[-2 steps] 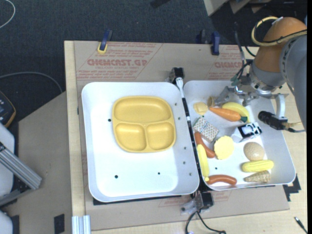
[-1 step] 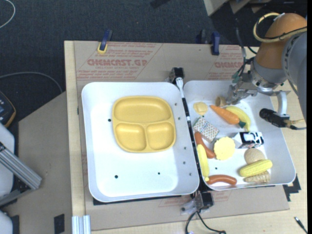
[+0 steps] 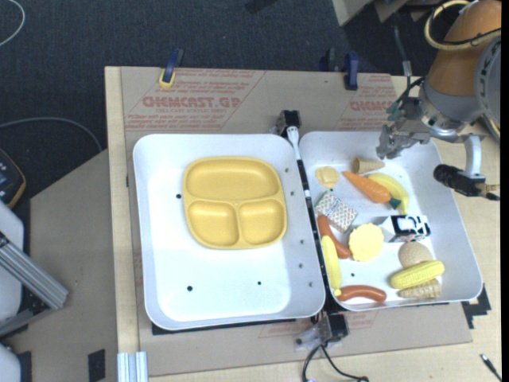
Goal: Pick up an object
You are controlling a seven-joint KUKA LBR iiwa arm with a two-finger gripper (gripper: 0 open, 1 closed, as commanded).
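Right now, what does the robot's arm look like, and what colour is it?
The arm is round and chunky, grey metal with a big orange band near the wrist. A thin yellowish cable loops over the top. At its end sits a small grey metal gripper with dark wires running down to it.

You've got a cardboard-topped bench with two white bins side by side, touching.
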